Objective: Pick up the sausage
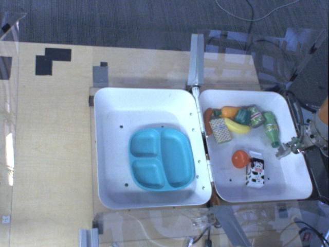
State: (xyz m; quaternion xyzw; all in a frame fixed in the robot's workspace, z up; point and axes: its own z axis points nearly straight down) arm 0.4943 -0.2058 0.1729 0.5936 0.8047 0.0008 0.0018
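Observation:
The sausage (207,120) is a reddish-brown piece lying against the left wall of the right bin (288,192), next to a checkered packet (220,130). My gripper (285,149) hangs at the right side of that bin, near its right wall and just below a green bottle (271,128). It is far to the right of the sausage, with nothing seen in it. The arm's orange band (325,112) shows at the right border.
The right bin also holds a banana (237,126), an orange (229,111), a green can (250,116), a red ball (239,159) and a small cow-print carton (255,172). In the left bin (110,138) lies a blue divided plate (161,157).

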